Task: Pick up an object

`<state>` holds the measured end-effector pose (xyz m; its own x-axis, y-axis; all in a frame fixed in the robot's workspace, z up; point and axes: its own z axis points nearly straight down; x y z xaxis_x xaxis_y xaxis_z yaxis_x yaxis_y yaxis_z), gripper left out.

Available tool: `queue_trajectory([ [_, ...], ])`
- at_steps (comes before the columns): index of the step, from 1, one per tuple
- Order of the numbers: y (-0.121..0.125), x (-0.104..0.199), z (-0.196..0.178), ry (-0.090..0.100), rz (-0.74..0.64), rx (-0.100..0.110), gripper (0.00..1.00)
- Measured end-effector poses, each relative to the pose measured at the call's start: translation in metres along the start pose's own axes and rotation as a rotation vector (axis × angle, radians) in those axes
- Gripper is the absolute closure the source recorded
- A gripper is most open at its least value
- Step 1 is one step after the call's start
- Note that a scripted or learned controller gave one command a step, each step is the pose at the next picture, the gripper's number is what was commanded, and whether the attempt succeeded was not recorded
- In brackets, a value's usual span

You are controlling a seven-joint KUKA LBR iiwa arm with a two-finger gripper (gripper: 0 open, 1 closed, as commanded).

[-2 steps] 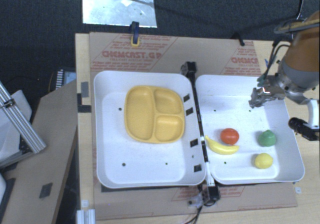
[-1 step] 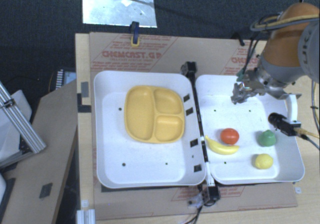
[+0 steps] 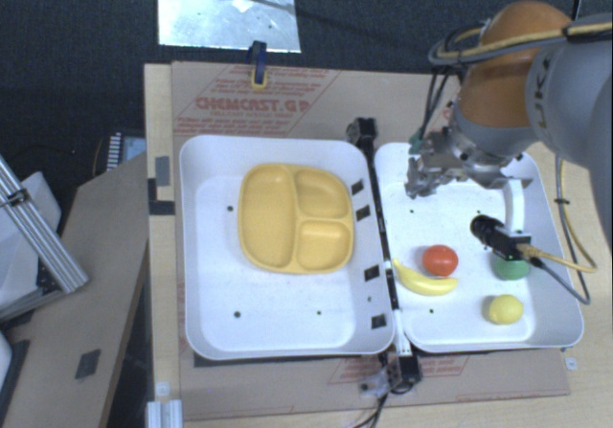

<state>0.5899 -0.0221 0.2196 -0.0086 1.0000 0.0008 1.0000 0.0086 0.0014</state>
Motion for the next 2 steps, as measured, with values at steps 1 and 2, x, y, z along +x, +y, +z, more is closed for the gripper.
queue_trajectory([
  [1,-0.005,0.054,-0.011,0.001,-0.001,-0.001,1.0],
  [2,-0.011,0.103,-0.016,0.0,0.0,0.0,1.0],
])
